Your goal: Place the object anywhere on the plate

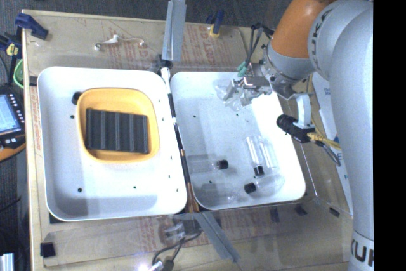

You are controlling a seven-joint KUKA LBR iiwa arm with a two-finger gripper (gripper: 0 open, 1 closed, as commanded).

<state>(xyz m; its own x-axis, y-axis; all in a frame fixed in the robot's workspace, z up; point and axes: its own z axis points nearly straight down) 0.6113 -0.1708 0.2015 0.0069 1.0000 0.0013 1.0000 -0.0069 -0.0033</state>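
A yellow plate (114,100) lies in the left bin (57,168). A dark grey ridged block (118,131) rests on it and covers most of its middle. My gripper (235,92) hangs over the far part of the right bin (203,111), well to the right of the plate. Its pale fingers blur into the white floor. Several clear plastic pieces with black caps lie in the near half of the right bin: one at the left (212,165), a pair of tubes (260,152) and one near the front wall (250,187).
The grey arm with its orange band (298,22) fills the right side above the right bin's edge. A metal bar (172,28) stands behind the gap between the bins. A handheld device (7,117) sits off the bench's left edge.
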